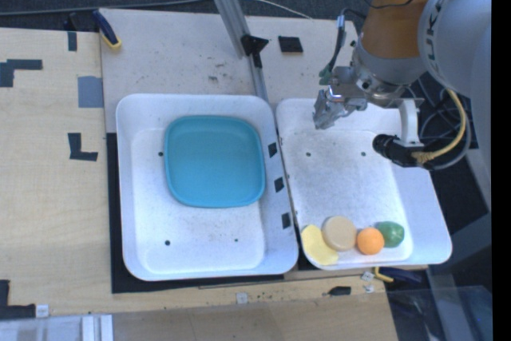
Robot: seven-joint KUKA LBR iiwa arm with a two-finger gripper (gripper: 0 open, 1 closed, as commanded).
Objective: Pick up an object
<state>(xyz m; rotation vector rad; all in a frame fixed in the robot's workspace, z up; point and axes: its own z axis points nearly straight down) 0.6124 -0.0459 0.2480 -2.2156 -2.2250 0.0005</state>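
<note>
- The grey arm enters from the frame's upper right, orange band above the wrist.
- The gripper (pixel 326 117) points down-left, right of centre.

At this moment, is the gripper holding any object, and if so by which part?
Nothing is held. The gripper hangs over the far end of the right bin, with nothing between its fingers; the small objects lie at the near end.
</note>
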